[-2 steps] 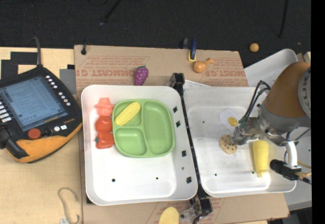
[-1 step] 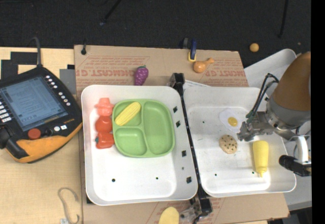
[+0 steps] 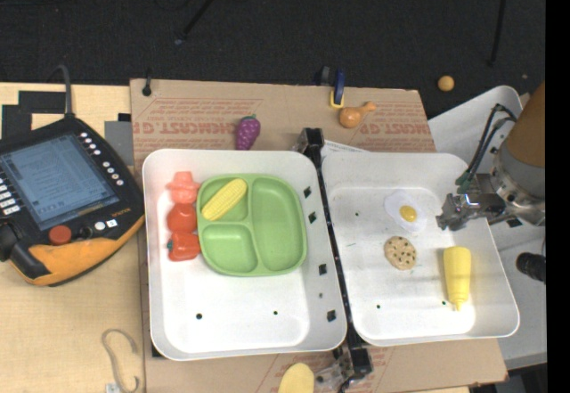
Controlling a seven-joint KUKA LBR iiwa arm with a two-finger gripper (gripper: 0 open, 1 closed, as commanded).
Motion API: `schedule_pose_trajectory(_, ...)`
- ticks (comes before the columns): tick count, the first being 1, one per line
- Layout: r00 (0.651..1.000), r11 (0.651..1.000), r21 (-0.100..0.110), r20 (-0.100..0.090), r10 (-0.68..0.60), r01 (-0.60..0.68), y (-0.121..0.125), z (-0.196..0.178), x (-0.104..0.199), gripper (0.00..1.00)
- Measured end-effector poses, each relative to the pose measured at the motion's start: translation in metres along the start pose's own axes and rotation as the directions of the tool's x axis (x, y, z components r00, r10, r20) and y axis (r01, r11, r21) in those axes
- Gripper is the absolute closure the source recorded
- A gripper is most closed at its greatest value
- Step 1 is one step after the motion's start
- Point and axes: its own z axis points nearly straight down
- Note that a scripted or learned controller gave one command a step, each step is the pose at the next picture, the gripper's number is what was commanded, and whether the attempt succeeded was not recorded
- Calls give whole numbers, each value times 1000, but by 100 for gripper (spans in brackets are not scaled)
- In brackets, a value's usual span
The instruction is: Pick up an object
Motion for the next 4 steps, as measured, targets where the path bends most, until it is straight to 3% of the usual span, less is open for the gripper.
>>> schedule_pose_trajectory(1,1000,1000,4,-2,-1,1,0,-18,-2,100)
schedule_pose_trajectory(3,1000,1000,4,-3,-5,5,30,-29,94,100)
schedule_pose_trajectory(4,1000,1000,8,-2,-1,1,37,-8,114,100)
